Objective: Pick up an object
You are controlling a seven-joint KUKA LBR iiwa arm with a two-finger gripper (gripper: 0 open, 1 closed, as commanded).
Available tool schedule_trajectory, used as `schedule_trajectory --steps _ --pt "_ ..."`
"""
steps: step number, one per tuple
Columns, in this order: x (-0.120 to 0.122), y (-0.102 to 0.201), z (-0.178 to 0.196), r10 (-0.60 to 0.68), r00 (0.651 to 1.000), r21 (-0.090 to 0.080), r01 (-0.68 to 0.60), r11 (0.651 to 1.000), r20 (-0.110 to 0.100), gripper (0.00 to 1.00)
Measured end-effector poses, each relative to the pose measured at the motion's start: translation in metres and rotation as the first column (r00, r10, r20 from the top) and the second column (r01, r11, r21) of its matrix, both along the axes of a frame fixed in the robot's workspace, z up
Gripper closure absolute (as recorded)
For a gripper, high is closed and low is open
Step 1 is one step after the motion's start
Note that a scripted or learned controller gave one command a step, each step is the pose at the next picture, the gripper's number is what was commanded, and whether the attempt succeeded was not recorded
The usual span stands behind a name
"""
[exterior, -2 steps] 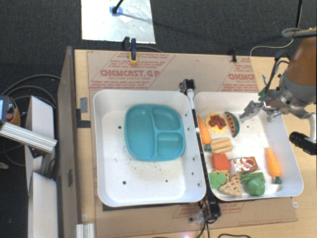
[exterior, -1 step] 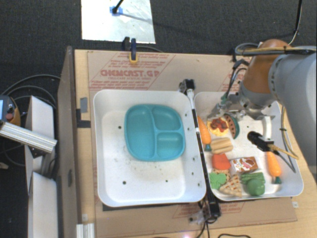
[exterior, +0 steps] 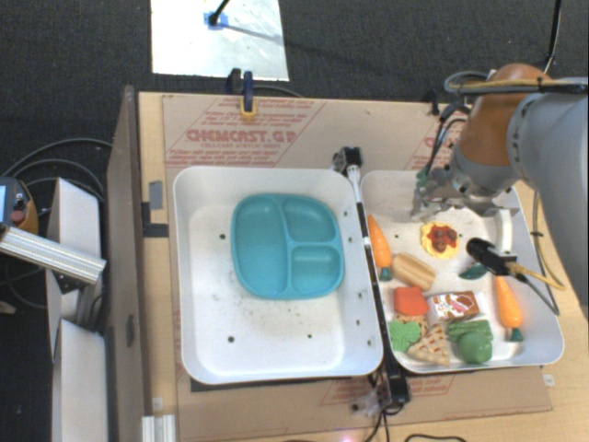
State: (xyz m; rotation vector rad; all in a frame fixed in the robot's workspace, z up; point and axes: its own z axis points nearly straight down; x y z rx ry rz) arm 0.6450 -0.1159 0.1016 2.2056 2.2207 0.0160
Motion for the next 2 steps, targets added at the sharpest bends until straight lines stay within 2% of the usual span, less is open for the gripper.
schedule_trajectory --steps 1,2 --pt "-0.032 -0.082 0.125 -0.013 1.000 -0.008 0.013 1.000 -0.001 1.00" --pt "0.026 -0.066 0.099 0.000 1.000 0.000 0.000 1.000 -0.010 1.00"
